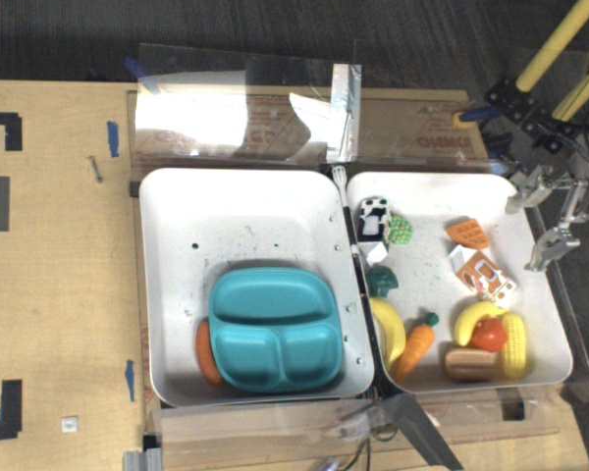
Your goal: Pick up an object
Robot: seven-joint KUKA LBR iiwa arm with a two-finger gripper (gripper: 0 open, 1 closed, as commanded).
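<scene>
We see two shallow white bins side by side on a wooden bench. The left bin [167, 214] holds the largest thing, a teal divided tray [273, 327], lying upside-down-looking or flat at its near side, with an orange piece [205, 353] tucked just beside its left edge.

The right bin [422, 186] gathers the small toy foods, any of which could be picked: near the front a yellow banana [391, 327], a carrot [415, 347], a corn cob [513, 344], a hot dog bun [470, 363] and a red tomato [489, 334] clustered touching; farther back a printed white-and-orange packet [485, 275], its lettering too small to read, and a black-and-white cow-patterned carton [373, 219] against the dividing wall.

The gripper [553, 226] hangs over the right bin's far right rim, apart from every item; we judge it holds nothing, though we cannot tell its opening.
</scene>
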